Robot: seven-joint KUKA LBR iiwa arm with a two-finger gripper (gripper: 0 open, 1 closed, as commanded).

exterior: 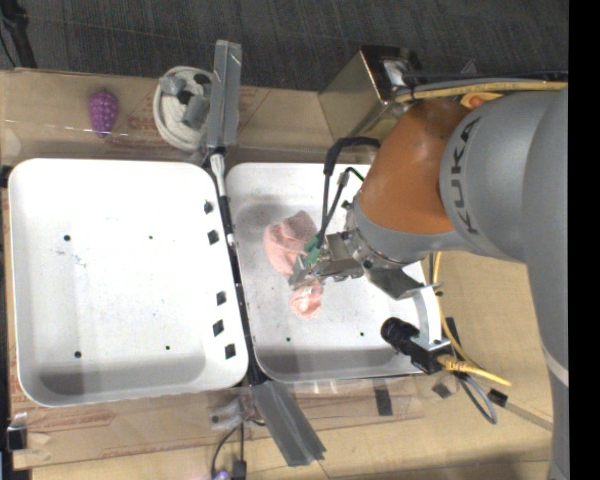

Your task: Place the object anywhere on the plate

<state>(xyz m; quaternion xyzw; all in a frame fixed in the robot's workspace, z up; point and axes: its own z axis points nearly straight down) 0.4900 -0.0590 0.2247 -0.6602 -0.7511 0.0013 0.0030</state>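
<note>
Claw sits low in the right white bin, over the pale pink plate; small pink object just below it. Can't tell the claw's state.

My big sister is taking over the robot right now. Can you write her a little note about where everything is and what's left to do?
Hand: low over the right bin, right at the pink things; too blurry to tell if it is open, shut or holding anything.
Pink plate: lying in the right bin, close to the divider.
Small pink object: just beside the plate's near edge, under the hand; whether it touches the plate is unclear.
Done: arm has reached the object.
Left: get the object onto the plate.
</note>
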